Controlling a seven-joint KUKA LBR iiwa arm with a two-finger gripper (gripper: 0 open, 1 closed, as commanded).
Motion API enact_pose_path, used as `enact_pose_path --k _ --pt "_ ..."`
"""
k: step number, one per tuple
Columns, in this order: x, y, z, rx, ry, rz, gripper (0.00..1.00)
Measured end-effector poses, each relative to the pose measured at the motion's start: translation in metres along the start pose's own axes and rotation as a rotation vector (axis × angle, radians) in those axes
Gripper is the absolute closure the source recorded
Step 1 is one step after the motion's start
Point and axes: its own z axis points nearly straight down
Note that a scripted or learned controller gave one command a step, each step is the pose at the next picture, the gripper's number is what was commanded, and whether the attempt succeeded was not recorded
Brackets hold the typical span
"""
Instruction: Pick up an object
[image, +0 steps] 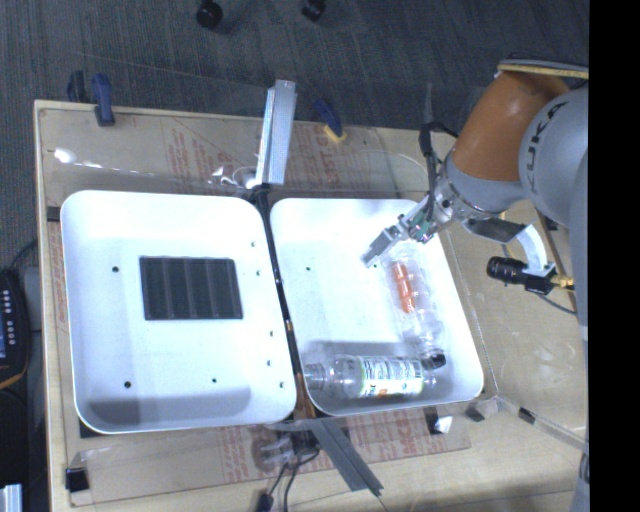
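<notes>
My gripper (384, 246) hangs over the back right part of the right bin (322, 300), at the end of the grey arm with the orange band. Just below it, a clear plastic bottle with an orange label (408, 296) lies lengthwise along the bin's right side, black cap toward the front. The gripper sits by that bottle's far end, and I see nothing held in it. A second clear bottle with a white and green label (375, 377) lies on its side along the front wall.
A dark grey ribbed rectangular panel (190, 288) lies flat in the left bin (92, 215). A grey metal bar (275, 135) stands behind the seam between the bins. The bench's clamps and brackets sit at its edges.
</notes>
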Motion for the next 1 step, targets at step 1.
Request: enact_pose_path --k 1 --pt "-0.0039 0.0078 0.0212 0.001 0.002 -0.155 0.0"
